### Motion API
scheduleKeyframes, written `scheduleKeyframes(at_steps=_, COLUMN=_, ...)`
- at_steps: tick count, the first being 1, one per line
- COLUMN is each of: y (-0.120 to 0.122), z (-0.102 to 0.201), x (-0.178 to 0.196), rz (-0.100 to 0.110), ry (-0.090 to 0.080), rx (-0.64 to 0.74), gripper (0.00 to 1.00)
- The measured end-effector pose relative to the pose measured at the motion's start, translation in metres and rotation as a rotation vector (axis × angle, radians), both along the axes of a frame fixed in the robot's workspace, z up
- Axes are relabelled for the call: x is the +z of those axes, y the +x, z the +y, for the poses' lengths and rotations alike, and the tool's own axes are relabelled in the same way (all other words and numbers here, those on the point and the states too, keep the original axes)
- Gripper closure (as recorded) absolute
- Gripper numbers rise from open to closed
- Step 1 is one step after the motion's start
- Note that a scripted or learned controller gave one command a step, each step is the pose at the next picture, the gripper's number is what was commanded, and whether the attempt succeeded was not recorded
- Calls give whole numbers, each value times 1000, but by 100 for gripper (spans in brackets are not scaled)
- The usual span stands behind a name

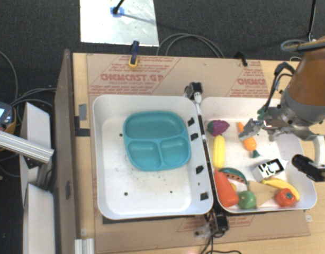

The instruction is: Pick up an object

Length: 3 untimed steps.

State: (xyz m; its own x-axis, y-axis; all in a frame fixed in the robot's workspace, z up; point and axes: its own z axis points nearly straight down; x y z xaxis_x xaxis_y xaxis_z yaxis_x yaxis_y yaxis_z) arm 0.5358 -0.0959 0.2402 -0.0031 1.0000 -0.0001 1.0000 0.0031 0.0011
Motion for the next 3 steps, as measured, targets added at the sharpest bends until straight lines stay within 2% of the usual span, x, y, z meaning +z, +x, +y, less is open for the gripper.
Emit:
scheduleKeyframes(at_steps=1, y=42, z=-63, x=-40, rz=-2, ry=-2, rx=-4, gripper=0)
scheduleKeyframes(at_steps=2, y=55, z=-49, x=-145, rz=7, ry=2, rx=2, gripper=0)
scheduleKeyframes(at_steps=3, y=58, z=-51, x=-127, rz=-4, ry=-1, rx=1, gripper=100)
